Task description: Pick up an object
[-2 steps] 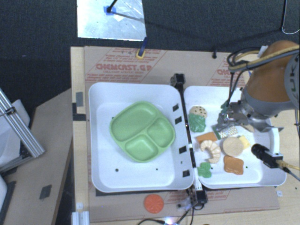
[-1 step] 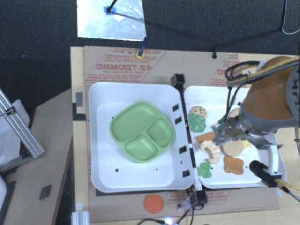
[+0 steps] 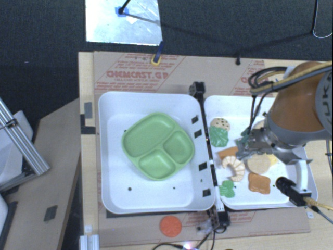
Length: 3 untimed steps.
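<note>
Low over right bin (image 3: 237,104), fingers (image 3: 244,149) beside shrimp (image 3: 234,167)

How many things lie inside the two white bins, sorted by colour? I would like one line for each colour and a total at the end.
Green: 3 (divided plate, leafy piece, small piece)
Orange or brown: 2 (wedge, toast-like piece)
Pale or tan: 3 (cookie, shrimp, round piece)
Total: 8
</note>
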Each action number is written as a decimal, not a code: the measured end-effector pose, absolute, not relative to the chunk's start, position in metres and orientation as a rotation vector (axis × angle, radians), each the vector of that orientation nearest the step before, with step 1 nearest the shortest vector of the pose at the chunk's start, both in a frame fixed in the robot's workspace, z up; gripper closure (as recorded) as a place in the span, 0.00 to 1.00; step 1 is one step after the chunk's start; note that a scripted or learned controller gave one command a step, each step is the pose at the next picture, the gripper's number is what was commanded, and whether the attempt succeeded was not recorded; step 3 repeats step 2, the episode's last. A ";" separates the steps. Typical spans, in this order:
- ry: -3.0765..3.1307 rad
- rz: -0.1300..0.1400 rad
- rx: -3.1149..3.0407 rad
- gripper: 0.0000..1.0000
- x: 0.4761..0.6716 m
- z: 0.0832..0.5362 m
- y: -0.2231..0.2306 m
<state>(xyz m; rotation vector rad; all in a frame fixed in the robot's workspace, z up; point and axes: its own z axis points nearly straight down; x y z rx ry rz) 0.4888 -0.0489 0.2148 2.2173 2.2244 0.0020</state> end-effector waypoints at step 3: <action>2.223 -0.001 2.220 1.00 0.493 0.215 -0.043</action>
